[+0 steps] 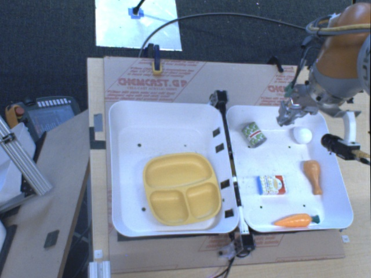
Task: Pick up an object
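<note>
The gripper [288, 114] hangs over the far edge of the right bin [339, 213]; whether it is spread or closed cannot be told, and nothing is seen held in it. A white egg [302, 135] lies just beside it, a small green can [253, 134] nearby. Further forward lie a drumstick [313, 175], a small carton [271, 185] and a carrot [297, 220]. The left bin [124, 155] holds a yellow divided plate [181, 187].

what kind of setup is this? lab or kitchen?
Most likely a robotics lab bench, not a kitchen: a grey-and-orange arm over two white bins taped onto cardboard, toy food like a plastic carrot, and a teach pendant at the side.
</note>
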`<state>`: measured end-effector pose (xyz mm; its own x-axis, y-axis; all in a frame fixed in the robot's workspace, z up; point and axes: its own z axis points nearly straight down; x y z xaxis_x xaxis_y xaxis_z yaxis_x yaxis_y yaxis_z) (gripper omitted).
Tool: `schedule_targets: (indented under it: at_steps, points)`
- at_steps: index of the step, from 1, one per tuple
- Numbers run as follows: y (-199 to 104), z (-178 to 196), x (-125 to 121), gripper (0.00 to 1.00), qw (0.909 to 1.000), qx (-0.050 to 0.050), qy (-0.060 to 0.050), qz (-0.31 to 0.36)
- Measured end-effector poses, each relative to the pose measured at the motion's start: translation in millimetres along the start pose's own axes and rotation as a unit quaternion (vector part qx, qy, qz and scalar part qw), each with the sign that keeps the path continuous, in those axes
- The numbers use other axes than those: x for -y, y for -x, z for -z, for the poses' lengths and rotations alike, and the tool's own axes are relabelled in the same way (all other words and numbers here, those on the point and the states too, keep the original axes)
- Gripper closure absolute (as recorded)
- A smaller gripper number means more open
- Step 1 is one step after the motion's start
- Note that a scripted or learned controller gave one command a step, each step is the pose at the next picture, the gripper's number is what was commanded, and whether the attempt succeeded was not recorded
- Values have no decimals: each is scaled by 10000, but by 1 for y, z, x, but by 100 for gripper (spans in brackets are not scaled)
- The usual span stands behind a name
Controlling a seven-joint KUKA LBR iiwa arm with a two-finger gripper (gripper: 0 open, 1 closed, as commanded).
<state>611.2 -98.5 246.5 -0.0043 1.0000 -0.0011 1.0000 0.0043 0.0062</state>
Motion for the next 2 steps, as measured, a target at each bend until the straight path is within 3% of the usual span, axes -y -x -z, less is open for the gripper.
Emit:
schedule_targets:
  at_steps: [2]
  points:
    - [-100, -6, 25, 100, 10000, -14, -30, 23]
